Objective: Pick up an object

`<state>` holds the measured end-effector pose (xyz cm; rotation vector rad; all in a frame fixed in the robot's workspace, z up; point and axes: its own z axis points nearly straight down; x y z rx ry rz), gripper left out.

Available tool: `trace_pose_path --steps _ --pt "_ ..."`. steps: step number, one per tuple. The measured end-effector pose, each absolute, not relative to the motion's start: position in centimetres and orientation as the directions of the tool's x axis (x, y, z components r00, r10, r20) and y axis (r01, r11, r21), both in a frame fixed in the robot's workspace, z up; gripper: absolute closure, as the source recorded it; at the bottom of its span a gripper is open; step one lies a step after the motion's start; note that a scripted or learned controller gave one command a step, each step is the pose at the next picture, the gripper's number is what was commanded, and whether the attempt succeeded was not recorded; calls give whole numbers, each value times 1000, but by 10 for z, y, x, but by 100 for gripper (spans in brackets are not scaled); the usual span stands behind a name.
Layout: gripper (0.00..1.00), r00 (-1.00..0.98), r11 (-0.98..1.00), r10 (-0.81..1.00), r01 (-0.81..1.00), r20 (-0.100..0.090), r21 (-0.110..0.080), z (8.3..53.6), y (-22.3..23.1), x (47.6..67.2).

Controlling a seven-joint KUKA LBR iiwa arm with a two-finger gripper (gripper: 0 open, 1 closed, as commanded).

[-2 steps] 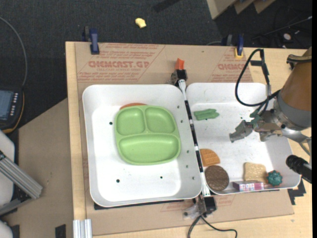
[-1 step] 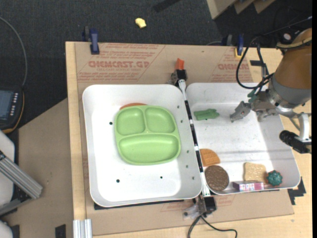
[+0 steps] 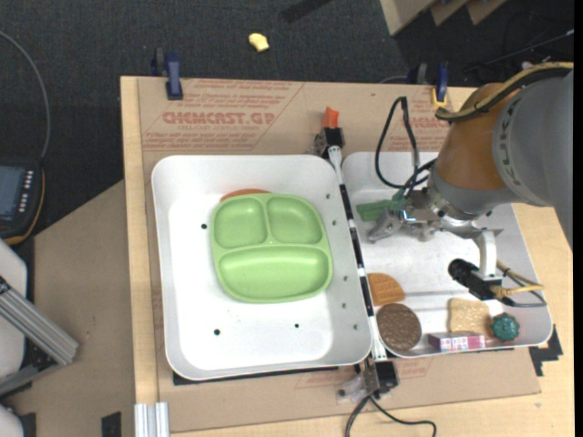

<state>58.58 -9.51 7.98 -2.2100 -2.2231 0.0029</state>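
Two white bins [image 3: 182, 321]. One green three-compartment plate [image 3: 271, 247]. To the plate's right: one brown disc [image 3: 399, 326], one orange cracker [image 3: 385, 289], one tan toast slice [image 3: 468, 315], one teal ball [image 3: 505, 326], one pink packet [image 3: 458, 341].

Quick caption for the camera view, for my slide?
The pincer hangs over the right bin; a green divided plate sits in the left bin.

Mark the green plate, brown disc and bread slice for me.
green plate [image 3: 271, 267], camera view, large lower compartment.
brown disc [image 3: 399, 326], camera view, centre of its top.
bread slice [image 3: 468, 315], camera view, middle of its face.
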Motion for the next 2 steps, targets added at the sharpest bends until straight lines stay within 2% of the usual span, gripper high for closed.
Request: trace_pose_path --steps 1,2 --pt "0 3 -3 1000 1000 -4 6 85 -157 624" --pt "0 4 -4 1000 1000 0 -2 85 -207 588"
